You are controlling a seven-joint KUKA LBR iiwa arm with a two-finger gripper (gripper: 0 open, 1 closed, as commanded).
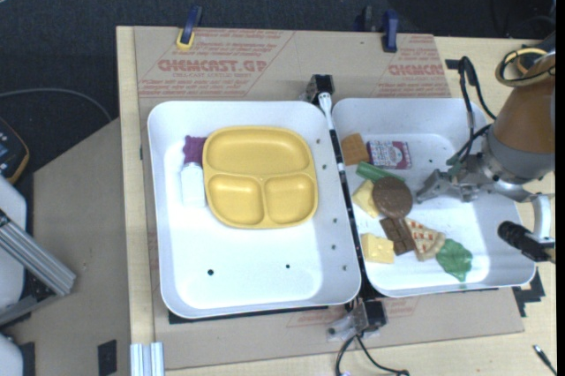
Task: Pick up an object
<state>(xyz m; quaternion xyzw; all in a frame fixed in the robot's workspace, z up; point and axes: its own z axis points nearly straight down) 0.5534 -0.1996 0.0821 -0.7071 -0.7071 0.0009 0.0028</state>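
The right bin [494, 277] holds several toy foods. A brown square [353, 149] and a white packet with a maroon label [388, 154] lie at the back. A green piece [375, 172], a round brown cookie [393, 198] and a yellow block [364, 199] are in the middle. A yellow wedge [380, 248], a brown bar [399, 235], a waffle-like slice [425, 239] and a green leaf [455, 259] lie near the front. My gripper [443, 185] hangs low over the right bin, just right of the cookie, with nothing seen in it.
The left bin [168, 259] holds a yellow divided plate [260, 176], a purple item [194, 148] and a small white bottle [192, 184] along its left side. The arm's orange band [530, 114] and cables stand over the right bin's far right edge.
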